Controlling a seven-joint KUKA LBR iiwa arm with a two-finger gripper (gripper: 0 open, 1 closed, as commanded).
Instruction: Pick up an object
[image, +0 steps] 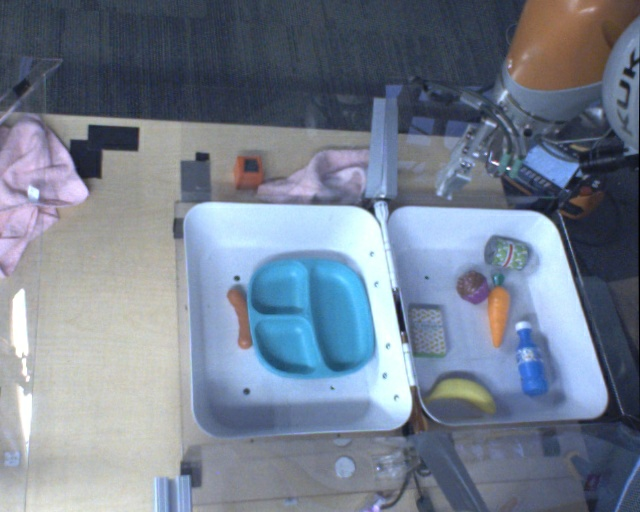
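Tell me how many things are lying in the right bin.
6. A can at the back, an onion and carrot mid-bin, a bottle toward the right, a sponge on the left, and a banana at the front. Nothing looks hidden.

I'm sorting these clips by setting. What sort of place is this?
Probably a robot lab bench for pick-up tests: two white bins side by side, toy food such as a carrot and banana, and an arm's hand above.
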